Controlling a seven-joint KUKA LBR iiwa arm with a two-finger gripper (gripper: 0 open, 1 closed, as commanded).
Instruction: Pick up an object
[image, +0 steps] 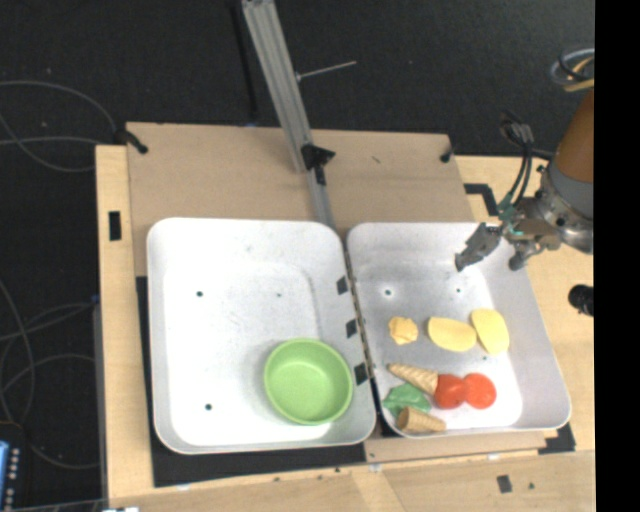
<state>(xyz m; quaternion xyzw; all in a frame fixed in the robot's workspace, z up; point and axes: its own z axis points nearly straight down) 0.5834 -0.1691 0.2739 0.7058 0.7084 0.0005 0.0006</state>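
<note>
My gripper (493, 255) hangs over the far right part of the right bin (420, 250), its two dark fingers spread apart with nothing between them. Below it in that bin lie three yellow pieces: a small one (403, 330), an oval one (452, 334) and a longer one (490, 331). Nearer the front edge are a red tomato-like piece (466, 391), two cone-shaped pieces (414, 378) (420, 421) and a green leafy piece (404, 397). The gripper is well above and behind these objects and touches none.
A green bowl (308, 380) sits in the front right corner of the left bin (220, 290). A grey metal post (285, 90) rises behind the bins. The arm's orange band (573, 140) is at the right edge. Cables lie on the dark floor at the left.
</note>
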